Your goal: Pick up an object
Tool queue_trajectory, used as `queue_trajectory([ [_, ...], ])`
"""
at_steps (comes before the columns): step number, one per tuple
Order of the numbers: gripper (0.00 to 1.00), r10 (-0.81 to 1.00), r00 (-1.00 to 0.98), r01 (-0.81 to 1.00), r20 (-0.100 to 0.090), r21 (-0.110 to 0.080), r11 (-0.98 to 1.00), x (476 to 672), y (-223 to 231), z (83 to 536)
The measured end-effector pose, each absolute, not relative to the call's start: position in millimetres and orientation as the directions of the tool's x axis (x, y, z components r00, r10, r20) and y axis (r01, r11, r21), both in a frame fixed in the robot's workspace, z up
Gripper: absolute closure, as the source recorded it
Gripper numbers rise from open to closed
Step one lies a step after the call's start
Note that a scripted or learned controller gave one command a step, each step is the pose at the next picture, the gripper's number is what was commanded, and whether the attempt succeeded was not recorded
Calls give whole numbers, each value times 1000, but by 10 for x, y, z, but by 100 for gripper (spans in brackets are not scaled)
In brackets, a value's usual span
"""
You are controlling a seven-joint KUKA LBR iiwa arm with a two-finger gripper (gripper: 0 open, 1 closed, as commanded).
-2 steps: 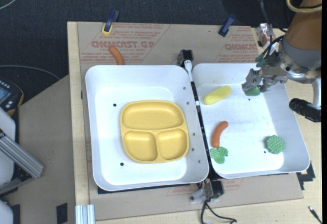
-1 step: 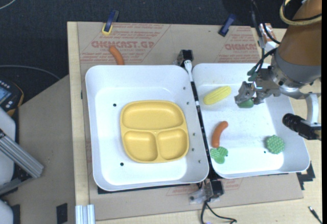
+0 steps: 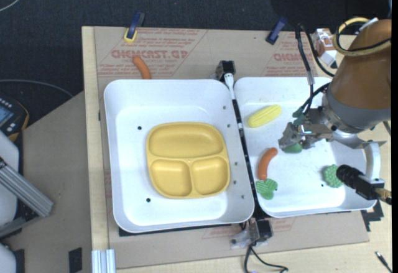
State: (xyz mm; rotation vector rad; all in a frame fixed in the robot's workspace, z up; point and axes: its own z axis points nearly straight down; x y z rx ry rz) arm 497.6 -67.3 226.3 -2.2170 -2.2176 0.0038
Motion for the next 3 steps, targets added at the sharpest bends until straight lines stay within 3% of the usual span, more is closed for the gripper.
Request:
queue_trajectory([
  [1, 100, 1000, -2, 1000, 2, -5, 2, 4836, -393, 2153],
  [2, 100, 1000, -1, 1000, 0, 2, 1, 4873, -352, 2250],
  [3, 100, 1000, 1, 1000, 1, -3, -1, 4839, -474, 2146],
])
